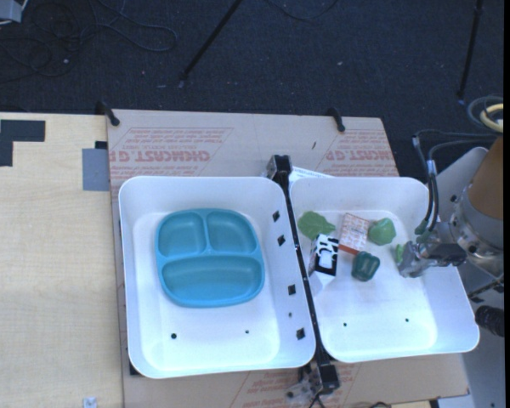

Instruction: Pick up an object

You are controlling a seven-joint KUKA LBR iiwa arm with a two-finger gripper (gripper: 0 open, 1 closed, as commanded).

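We find the grey arm's two-finger gripper (415,260) low over the right-hand shallow white plastic bin (408,338), close to that bin's right wall. The view is too small and blurred here for us to tell whether it is open, closed or gripping anything.

Objects available for picking, placed from the gripper:
- A small green piece (400,252) sits just beside the gripper on its left; we cannot tell whether they touch.
- A dark green rounded object (365,266) lies near it, further left, apart from the gripper.
- A light green rounded lump (381,230) lies up and to the left of the gripper, near it.
- A flat white and red printed packet (354,231) lies left of that lump, just beside it.
- A black and white printed object (325,254) lies well to the gripper's left, near the divider between the bins.
- A light green leaf-shaped piece (315,223) lies just above that, also well apart from the gripper.

The left-hand shallow white plastic bin (144,313), far to the gripper's left, holds a teal plastic plate with three compartments (210,257). Both bins rest on a brown cardboard sheet (195,147).
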